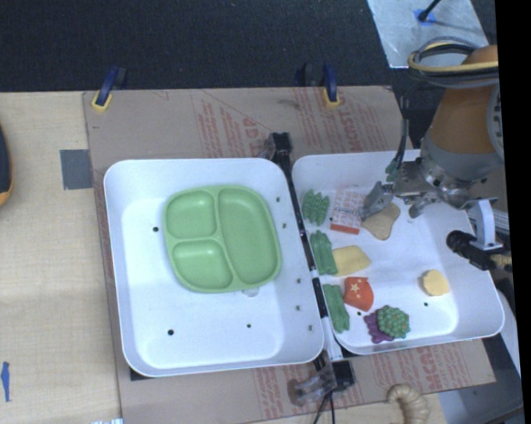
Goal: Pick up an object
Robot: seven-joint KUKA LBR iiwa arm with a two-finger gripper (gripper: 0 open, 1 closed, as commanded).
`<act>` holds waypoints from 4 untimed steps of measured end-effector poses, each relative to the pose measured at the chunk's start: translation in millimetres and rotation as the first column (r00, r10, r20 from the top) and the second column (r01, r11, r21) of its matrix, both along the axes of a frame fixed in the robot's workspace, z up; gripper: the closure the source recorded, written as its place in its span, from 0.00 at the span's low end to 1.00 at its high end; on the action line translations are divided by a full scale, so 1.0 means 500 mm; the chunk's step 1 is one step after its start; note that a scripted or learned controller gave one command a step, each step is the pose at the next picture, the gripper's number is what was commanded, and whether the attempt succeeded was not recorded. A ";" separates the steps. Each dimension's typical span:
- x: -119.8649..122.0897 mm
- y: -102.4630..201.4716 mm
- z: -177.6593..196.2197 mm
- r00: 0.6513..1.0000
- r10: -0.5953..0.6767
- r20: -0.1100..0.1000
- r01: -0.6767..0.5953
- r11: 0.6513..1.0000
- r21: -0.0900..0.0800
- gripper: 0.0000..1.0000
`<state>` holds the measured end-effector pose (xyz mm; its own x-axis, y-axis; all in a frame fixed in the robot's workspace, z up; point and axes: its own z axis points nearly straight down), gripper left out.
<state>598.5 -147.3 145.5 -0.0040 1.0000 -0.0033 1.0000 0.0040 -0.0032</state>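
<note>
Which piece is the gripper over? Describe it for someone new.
Look in the right bin, at its upper middle under the gripper. The tan piece lies there, right of the white-and-red packet. It is the bin's one beige item.

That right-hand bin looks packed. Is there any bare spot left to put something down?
Some. The right bin has bare floor between the tomato and the yellow piece. Its left edge is crowded with green vegetables. The left bin has open floor below the green plate.

A broad orange band is wrapping the grey arm (459,120) at the frame's upper right, a yellow-edged ring capping it, metallic grey gripper (393,198) below
</note>
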 end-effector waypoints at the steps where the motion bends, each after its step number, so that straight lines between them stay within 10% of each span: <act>1: 0.064 -0.037 -0.101 1.000 0.001 0.005 -0.001 1.000 0.006 0.00; 2: 0.069 -0.038 -0.066 1.000 0.002 0.015 -0.002 1.000 0.005 1.00; 4: -0.043 0.027 0.073 1.000 0.002 -0.003 -0.002 1.000 0.005 1.00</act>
<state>577.2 -133.7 182.2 -0.0063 1.0000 0.0014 1.0000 0.0063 -0.0058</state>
